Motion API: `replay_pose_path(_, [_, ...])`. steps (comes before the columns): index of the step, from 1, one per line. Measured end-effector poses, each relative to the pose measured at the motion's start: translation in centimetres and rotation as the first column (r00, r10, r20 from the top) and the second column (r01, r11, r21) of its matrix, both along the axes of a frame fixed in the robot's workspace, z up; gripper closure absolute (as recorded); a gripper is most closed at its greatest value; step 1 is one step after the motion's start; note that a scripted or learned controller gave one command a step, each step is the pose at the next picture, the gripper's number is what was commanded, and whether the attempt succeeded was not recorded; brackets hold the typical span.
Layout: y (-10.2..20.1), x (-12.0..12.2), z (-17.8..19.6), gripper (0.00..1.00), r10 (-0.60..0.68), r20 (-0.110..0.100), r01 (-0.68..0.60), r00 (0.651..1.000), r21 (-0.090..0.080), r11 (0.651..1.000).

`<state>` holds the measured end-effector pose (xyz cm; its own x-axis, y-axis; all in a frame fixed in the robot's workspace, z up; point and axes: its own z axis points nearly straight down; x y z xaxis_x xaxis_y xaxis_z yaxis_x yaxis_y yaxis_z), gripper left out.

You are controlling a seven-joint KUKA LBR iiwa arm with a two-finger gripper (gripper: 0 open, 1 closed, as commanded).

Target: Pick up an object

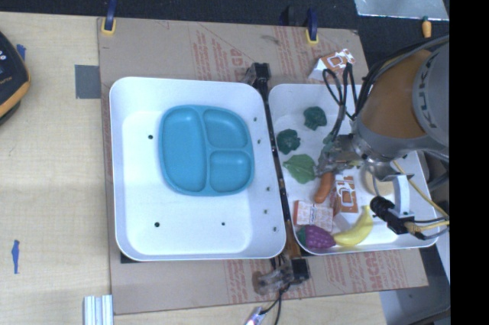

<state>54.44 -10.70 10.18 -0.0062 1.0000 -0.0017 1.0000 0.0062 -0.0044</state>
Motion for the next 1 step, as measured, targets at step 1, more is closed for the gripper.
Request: replay_pose_path(1, [6.88,2.80,9.06,1.00,-0.001,0.003,0.001,1.000,0.002,1.000])
